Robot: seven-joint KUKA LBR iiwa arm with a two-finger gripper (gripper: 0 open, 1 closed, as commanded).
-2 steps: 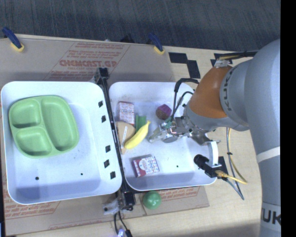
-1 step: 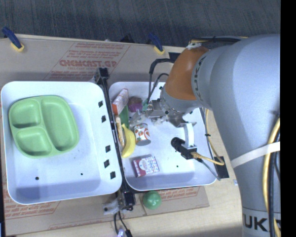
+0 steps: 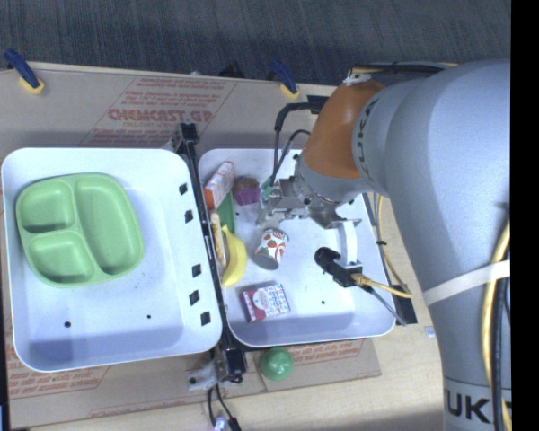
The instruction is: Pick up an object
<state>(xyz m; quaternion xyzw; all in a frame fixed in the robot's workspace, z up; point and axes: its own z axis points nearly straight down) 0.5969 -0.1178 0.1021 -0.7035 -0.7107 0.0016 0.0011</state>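
The big grey arm with its orange band [image 3: 337,137] comes in from the right and bends down over the far part of the right shallow white bin [image 3: 341,317]. The left shallow white bin [image 3: 99,330] lies just beside it, and both rest on a brown cardboard sheet [image 3: 153,101] printed with red lettering. In the left bin, toward its far left, sits a pale green plastic tray with three compartments [image 3: 76,227].

The two-finger gripper [image 3: 277,206] hangs low in the right bin, just above a small white cup with red and brown markings [image 3: 270,247], which lies tipped on its side near the bin's middle. From this angle I cannot tell whether the fingers are spread or closed, and nothing shows between them.

A yellow banana-shaped toy [image 3: 234,259] lies left of the cup against the bin's left wall. A small pink and white packet [image 3: 265,302] lies nearer. A small green ball [image 3: 275,363] rests on the cardboard outside the near rim.
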